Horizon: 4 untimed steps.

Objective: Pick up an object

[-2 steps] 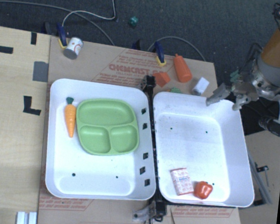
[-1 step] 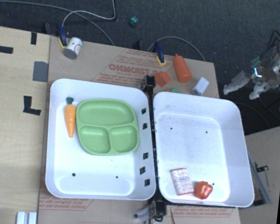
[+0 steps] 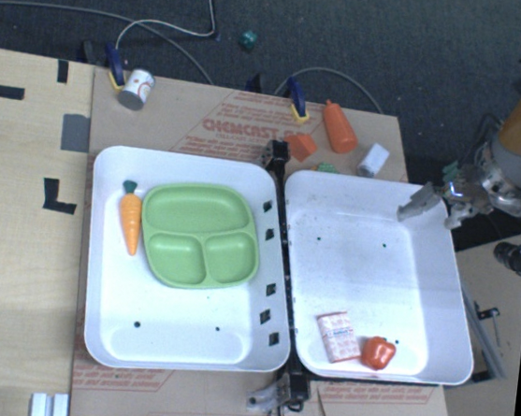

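Observation:
In the right bin (image 3: pixel 376 264), near its front edge, lie a red pepper-like toy (image 3: pixel 377 353) and, touching its left side, a small pink-and-white packet (image 3: pixel 335 336). The left bin (image 3: pixel 101 315) holds a green divided plate (image 3: pixel 202 236) and an orange carrot (image 3: pixel 130 219) just left of it. My gripper (image 3: pixel 436 207) hovers over the right bin's far right corner, well away from the toy and packet. It is open, with nothing between its fingers.
Behind the bins, on the cardboard, lie an orange bottle-shaped toy (image 3: pixel 339 127), a small orange piece (image 3: pixel 302 146), a pale cube (image 3: pixel 374 158) and a small can (image 3: pixel 137 88). Two blue clamps (image 3: pixel 299 103) and cables sit at the back edge.

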Each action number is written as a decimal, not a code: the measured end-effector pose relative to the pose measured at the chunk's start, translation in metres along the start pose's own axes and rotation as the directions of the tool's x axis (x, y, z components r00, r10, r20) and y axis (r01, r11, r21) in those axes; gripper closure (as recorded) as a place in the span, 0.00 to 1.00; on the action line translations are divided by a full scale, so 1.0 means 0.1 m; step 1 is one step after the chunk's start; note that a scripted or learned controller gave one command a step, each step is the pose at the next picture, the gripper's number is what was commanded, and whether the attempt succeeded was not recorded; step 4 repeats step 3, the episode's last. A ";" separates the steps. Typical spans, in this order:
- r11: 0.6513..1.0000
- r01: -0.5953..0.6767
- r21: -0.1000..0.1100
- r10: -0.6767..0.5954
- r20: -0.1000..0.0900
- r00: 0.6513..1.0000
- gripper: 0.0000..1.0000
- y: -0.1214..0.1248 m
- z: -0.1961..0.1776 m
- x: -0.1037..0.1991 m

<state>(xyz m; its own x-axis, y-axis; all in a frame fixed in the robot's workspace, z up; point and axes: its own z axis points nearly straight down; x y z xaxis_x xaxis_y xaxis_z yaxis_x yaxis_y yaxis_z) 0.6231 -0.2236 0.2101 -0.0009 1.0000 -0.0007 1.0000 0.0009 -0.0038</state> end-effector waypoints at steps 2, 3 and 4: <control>1.000 0.000 -0.005 0.000 0.001 1.000 0.00 -0.38 -1.02 0.00; 1.000 0.000 -0.003 0.000 0.001 1.000 0.00 0.02 -0.80 0.00; 1.000 0.000 -0.003 0.000 0.001 1.000 0.00 0.02 -0.80 0.00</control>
